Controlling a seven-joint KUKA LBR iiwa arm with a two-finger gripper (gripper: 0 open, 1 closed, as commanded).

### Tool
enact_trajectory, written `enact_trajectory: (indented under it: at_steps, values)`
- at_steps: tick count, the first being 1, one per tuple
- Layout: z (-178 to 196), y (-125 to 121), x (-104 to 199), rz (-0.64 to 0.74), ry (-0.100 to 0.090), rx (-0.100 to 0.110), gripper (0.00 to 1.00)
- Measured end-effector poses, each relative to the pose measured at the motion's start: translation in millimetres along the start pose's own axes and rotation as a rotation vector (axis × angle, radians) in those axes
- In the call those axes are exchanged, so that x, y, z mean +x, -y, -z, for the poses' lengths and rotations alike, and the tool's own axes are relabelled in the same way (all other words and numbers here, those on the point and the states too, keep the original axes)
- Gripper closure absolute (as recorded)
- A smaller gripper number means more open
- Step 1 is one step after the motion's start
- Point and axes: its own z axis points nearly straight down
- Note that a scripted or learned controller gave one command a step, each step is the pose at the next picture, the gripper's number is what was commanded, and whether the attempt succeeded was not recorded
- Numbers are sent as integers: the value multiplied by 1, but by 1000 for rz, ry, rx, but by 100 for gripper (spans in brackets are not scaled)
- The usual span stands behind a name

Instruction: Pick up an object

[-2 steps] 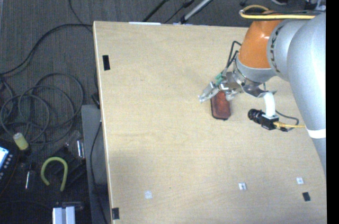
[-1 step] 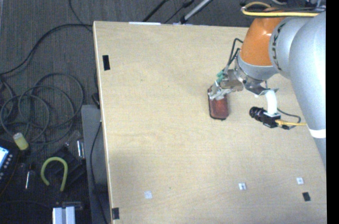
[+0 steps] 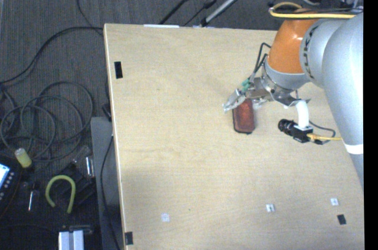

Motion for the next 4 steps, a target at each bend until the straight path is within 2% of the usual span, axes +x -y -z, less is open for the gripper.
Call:
enact_trajectory:
  at_steps: [1, 2, 3, 4]
  values:
    - [9, 0, 1, 0, -2, 0, 100]
    - [9, 0, 1, 0, -2, 0, 0]
    - [-10, 13, 4, 13, 1, 3, 0]
    - [1, 12, 4, 12, 1, -1, 100]
